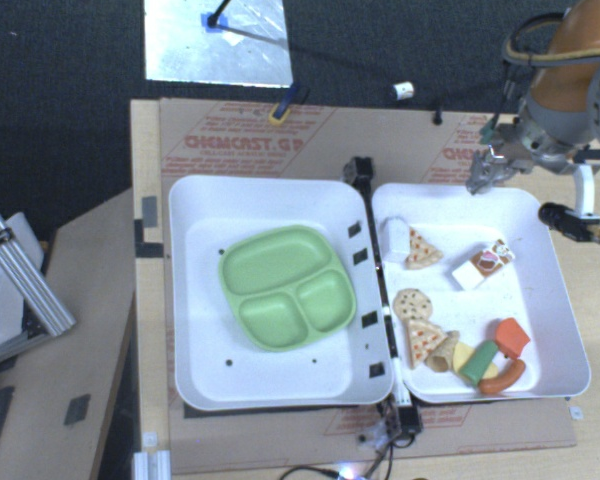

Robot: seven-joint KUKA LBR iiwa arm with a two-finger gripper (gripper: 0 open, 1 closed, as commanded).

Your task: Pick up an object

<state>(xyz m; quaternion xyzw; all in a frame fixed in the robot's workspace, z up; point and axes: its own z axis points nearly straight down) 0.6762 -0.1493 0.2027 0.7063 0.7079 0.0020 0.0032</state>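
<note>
We see the gripper [485, 171] above the right bin's [550, 258] far rim. We cannot tell its finger state. Toy food, including a pizza slice [421, 249], lies below.

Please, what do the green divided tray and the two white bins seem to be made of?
The green divided tray looks like moulded plastic with a matte finish: one even pale green colour, rounded compartment edges, only soft highlights. The left white bin and the right white bin look like thin formed plastic, smooth and slightly glossy, with rounded corners and rolled rims. This is judged by look only.
</note>
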